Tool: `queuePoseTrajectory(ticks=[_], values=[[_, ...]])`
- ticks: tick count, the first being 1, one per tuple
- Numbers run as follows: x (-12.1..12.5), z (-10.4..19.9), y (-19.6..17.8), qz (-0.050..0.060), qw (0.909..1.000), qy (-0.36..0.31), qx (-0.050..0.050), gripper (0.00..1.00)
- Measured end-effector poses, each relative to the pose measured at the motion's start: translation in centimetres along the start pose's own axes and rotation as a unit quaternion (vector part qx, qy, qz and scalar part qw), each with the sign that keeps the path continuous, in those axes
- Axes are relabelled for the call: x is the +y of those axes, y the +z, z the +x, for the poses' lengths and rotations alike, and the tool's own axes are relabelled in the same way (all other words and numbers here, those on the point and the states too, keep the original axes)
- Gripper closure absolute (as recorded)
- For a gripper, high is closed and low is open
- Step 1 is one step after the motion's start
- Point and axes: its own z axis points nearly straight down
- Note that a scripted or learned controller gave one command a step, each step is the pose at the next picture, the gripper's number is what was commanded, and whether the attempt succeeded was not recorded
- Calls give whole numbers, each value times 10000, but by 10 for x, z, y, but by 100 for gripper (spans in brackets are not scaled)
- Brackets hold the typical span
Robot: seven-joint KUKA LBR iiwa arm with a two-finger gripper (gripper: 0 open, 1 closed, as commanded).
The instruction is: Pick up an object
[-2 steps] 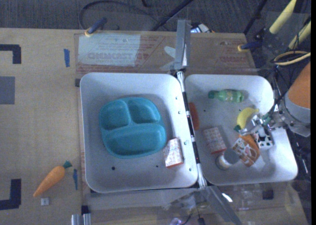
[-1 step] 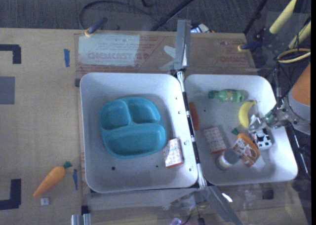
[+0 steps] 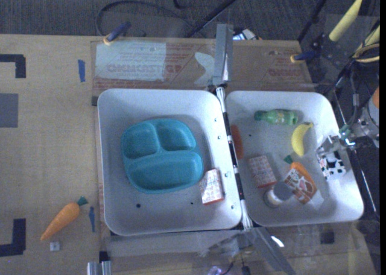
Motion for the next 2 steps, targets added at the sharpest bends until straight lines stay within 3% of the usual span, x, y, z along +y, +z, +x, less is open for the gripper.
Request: queuePoseTrajectory(ticks=[1,2], values=[[20,1,38,4,9945,-1049,8,100],[108,35,-36,-8,9947,-1028,-7,100]])
